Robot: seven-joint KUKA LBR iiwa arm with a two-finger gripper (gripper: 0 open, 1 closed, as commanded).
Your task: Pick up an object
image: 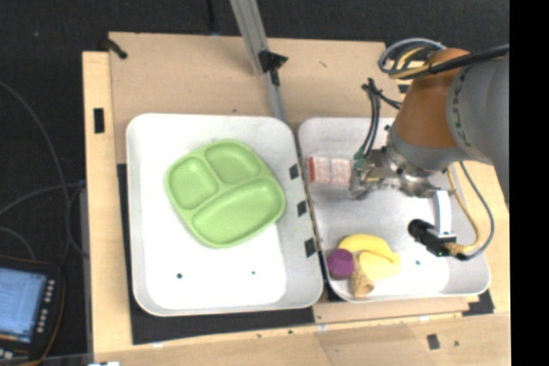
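Camera view. The worktop (214, 77) carries two white bins side by side. The left bin (154, 270) holds a green sectioned plate (226, 193), lying flat near its middle and turned slightly askew, well clear of the arm's reach path.

The right bin (467, 274) holds the candidates for a pick. A small carton (328, 170), white with a red band, lies on its side in the far left part of this bin, close to the dividing wall. At the near edge sit a banana (371, 249), a purple fruit (341, 263) touching its left side, and a tan piece (362, 280) just below them; these three are bunched together, which would make a clean single grasp harder there.

The arm (437, 120) comes in from the right and is low over the right bin. The gripper (364, 183) sits just right of the carton, apparently at its end. Jaws: cannot tell how they stand; the wrist body hides them.

Judgement: the carton is the likely target, since the gripper is lowered beside it and it lies apart from the fruit cluster. No grasp is visible. Its closeness to the bin wall leaves little room on the left side.
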